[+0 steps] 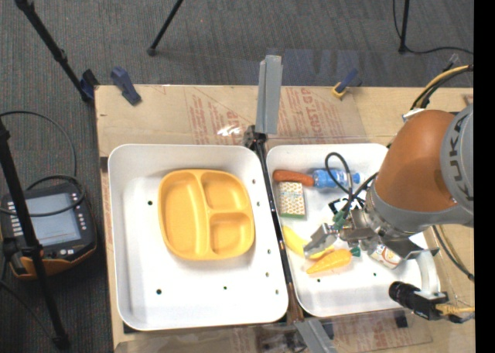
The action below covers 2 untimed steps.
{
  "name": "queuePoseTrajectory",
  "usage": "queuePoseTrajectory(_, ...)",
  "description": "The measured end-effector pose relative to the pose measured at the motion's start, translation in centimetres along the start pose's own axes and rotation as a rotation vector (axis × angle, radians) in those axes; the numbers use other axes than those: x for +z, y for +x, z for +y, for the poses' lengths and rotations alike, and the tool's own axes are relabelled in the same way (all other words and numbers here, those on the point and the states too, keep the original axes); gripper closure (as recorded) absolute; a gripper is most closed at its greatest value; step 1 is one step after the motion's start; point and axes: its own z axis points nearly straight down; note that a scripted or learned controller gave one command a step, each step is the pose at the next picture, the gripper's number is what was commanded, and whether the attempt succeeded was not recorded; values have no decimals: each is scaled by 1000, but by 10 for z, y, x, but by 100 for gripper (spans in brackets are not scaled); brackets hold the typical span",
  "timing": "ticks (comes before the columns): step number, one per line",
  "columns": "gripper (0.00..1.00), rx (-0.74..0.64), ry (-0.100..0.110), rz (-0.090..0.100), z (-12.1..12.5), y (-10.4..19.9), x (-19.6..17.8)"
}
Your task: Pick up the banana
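Observation:
The banana is yellow and lies in the right bin, close to its left wall, running diagonally down to the right. My gripper hangs right over the banana's lower right end and covers that end. The grey and orange arm reaches in from the right above the bin. Whether the gripper touches the banana is unclear from this angle.
An orange-yellow toy vegetable lies just below the gripper. Further back are a patterned box, a red-brown sausage shape and a blue bottle. A small white container sits under the arm. The left bin holds a yellow divided plate.

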Motion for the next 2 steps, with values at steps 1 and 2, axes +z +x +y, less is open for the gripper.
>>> queuePoseTrajectory(1, 0, -271, -9, -2, 20, -26, 73)
queuePoseTrajectory(2, 0, -411, -11, -3, 56, -39, 105)
